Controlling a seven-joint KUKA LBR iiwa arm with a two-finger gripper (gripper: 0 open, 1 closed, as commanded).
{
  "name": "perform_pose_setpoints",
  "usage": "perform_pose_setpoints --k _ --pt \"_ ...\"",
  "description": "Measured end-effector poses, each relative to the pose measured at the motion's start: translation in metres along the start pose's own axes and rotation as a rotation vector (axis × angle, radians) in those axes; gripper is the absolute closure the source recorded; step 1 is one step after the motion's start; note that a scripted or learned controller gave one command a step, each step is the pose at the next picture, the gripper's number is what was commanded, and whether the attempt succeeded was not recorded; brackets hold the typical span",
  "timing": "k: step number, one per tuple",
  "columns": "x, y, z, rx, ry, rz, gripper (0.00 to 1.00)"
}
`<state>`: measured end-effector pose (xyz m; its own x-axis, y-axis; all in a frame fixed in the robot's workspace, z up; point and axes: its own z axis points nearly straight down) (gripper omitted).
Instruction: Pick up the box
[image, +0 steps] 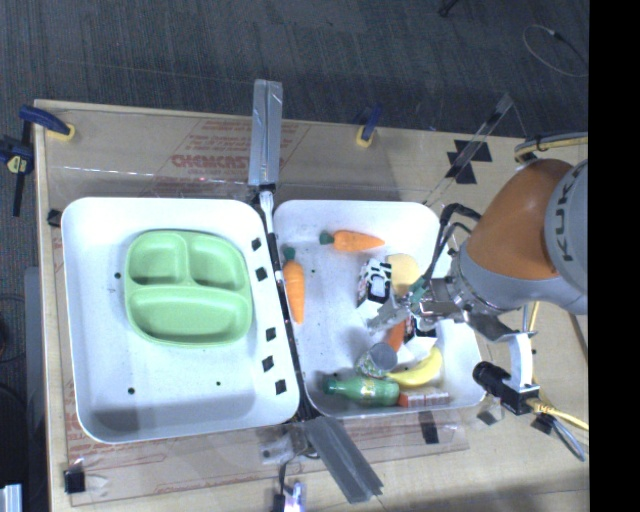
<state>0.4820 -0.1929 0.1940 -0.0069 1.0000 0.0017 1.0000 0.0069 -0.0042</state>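
Box (376, 280) beside arm (515, 245) — wrist low over right bin (330, 375).

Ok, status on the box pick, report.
Hand low in right bin, over the clutter. Box beside it, not seen gripped. Banana, bottle, carrots crowd it.

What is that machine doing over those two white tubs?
The grey and orange arm reaches into the right bin, its gripper low among a pile of toy food: two carrots, a banana, a green bottle and a black-and-white box. Nothing is visibly lifted yet. The left bin holds a green divided plate.
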Motion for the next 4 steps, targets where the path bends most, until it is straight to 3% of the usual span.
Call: perform_pose_setpoints --k 1,2,3,4 --pt "0.05 0.051 0.098 0.002 0.0 0.033 0.0" --pt "0.049 0.109 0.101 -0.002 -0.001 0.183 0.0" --pt "0.051 0.109 0.092 0.001 0.0 0.175 1.0" --pt "0.048 0.116 -0.011 -0.001 0.001 0.601 1.0"
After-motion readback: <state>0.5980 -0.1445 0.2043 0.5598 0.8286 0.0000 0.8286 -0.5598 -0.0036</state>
